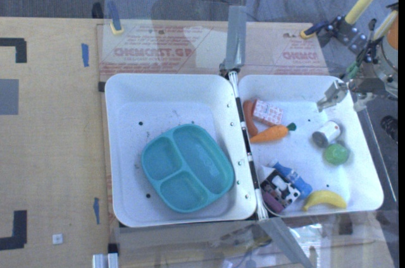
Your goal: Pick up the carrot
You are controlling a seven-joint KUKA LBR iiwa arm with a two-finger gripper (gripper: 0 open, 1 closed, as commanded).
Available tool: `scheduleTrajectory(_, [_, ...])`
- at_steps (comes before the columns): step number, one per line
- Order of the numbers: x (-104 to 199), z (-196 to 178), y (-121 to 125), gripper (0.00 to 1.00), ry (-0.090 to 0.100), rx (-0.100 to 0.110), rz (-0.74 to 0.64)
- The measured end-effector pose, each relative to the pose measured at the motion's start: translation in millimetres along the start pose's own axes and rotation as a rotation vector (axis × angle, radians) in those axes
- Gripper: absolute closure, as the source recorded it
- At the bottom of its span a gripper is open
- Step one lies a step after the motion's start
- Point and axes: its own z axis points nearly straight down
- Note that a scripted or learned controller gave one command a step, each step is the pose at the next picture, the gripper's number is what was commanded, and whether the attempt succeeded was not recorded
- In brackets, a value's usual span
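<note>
The carrot, orange with a small green top pointing right, lies flat in the right bin, near its left wall. My gripper hangs over the bin's back right part, up and to the right of the carrot and well apart from it. Nothing is visibly held in it.
Beside the carrot are a pink-and-white box and a reddish-orange piece. Also in the right bin are a white can, a green ball, a banana and a blue-and-black toy. A teal divided plate lies in the left bin.
</note>
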Motion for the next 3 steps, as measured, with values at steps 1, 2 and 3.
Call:
scheduleTrajectory(1, [41, 93, -8, 0.00, 0.001, 0.000, -0.068])
scheduleTrajectory(2, [62, 178, 14, 0.00, 0.001, 0.002, -0.024])
scheduleTrajectory(3, [60, 171, 15, 1.00, 0.001, 0.002, -0.019])
